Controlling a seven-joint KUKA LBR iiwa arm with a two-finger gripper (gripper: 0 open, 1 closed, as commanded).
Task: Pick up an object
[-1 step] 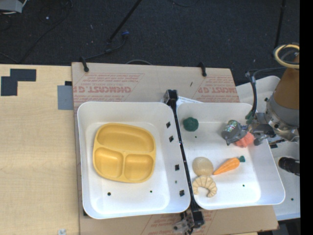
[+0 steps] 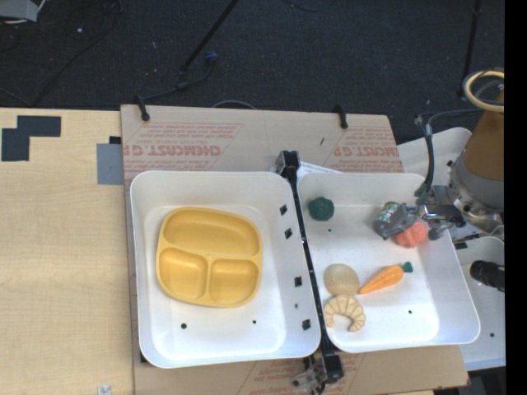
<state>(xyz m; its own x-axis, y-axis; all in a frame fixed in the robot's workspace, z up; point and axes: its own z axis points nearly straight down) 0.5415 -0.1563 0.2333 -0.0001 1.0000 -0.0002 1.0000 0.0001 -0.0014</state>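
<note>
I see the gripper (image 2: pixel 395 220) low in the right white bin (image 2: pixel 445 323), the pink-red rounded toy (image 2: pixel 412 235) just beside it; finger state I cannot tell.

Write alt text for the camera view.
A robot gripper reaches into the right bin beside a pink toy, near a carrot, croissant, and green ball. The left bin holds a yellow tray.

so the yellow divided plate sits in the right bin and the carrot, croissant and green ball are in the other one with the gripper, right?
Not quite: the yellow divided plate sits in the left bin, not the right one. The camera view shows it there. The rest holds: the carrot, croissant and green ball lie in the right bin, where the gripper is.
</note>
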